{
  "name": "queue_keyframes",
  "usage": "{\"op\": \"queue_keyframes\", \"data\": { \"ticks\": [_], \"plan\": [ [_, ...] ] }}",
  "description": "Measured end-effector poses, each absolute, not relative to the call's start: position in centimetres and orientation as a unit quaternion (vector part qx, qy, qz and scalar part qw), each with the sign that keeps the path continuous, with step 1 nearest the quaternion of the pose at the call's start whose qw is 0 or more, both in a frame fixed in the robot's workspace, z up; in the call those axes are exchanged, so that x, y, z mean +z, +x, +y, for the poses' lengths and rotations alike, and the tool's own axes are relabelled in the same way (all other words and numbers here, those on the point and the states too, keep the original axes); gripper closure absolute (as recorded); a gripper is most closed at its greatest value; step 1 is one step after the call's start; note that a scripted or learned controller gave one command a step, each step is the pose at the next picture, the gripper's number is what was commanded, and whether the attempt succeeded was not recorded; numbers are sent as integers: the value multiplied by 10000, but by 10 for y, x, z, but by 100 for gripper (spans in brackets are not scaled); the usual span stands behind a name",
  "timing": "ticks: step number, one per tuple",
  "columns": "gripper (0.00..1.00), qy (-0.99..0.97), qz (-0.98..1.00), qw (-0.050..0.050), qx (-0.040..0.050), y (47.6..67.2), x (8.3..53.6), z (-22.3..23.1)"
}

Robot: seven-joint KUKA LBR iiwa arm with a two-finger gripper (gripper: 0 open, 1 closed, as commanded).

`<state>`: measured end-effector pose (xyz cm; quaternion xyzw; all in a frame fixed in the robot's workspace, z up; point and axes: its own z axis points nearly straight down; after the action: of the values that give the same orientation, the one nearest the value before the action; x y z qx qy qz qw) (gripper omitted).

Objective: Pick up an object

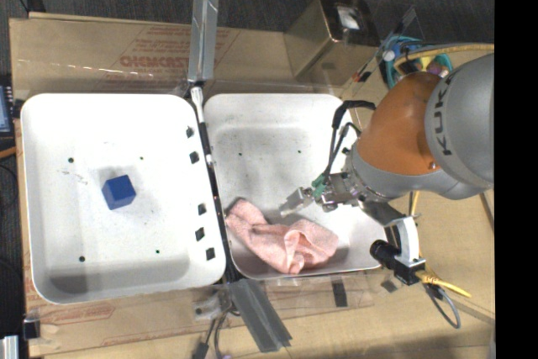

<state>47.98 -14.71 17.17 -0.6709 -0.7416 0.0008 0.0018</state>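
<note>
Grey arm (466,126), orange band, black cables

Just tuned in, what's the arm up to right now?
The arm is reaching into the right bin, with its gripper low over the bin floor just above a crumpled pink cloth lying at the bin's near edge. The cloth is not between the fingers, so nothing is picked up yet. A blue cube sits alone in the left bin.

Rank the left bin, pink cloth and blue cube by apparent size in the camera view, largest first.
1. left bin
2. pink cloth, crumpled in the right bin
3. blue cube, clearly the smallest
</note>
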Motion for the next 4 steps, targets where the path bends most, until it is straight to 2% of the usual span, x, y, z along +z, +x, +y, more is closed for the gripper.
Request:
{"op": "queue_keyframes", "data": {
  "ticks": [1, 2, 3, 4],
  "plan": [
    [0, -6304, -7763, 3, -8, 478, 92, -177],
    [0, -5795, -8149, 18, 0, 477, 91, -132],
    [100, -5774, -8165, 22, -2, 478, 101, -132],
    [0, -5774, -8164, 19, -1, 478, 101, -132]
  ]
}}
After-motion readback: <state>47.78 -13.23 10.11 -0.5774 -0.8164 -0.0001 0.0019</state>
